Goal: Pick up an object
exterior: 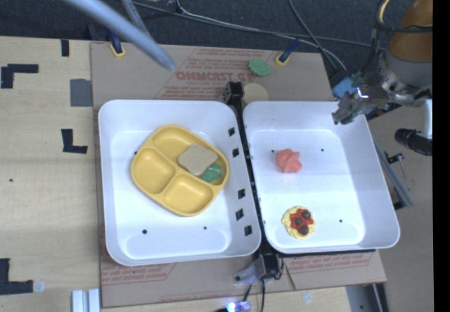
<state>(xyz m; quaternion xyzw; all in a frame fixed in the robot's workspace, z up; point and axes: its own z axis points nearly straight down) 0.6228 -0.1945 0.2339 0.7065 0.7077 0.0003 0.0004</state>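
Note:
In the right bin lie a pink lumpy toy near the middle and a small round pizza toy with red toppings toward the front. The gripper hangs over the bin's far right corner, well right of and beyond the pink toy. Nothing shows between its dark tips. The grey arm with its orange band rises behind it at the right edge.
The left bin holds a yellow divided plate with a slice of toast and a green piece on it. A green waffle toy lies on the cardboard beyond the bins. Cables cross the dark floor behind.

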